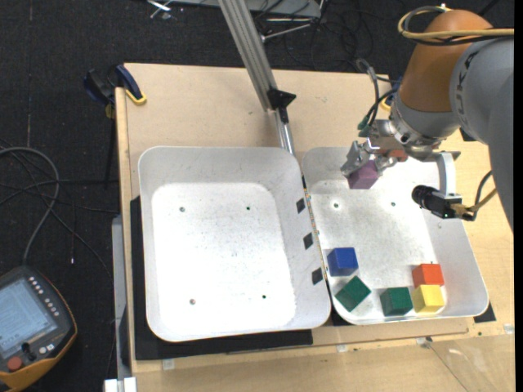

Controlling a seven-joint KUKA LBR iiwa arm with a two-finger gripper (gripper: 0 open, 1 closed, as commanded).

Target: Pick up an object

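My gripper [365,166] hangs over the far end of the right bin [384,219], under the orange wrist band. A purple block [364,175] sits between its fingers, lifted off the bin floor. In the near part of the same bin lie a blue cube [342,260], a dark green block [353,293], a second green block [396,301], a yellow cube [428,299] and an orange-red cube [427,274].
The left bin [216,239] stands beside the right one, with a row of black clips along the shared edge. A slanted metal pole [249,43] rises from behind the bins. A teach pendant [29,321] lies off the bench at the lower left.
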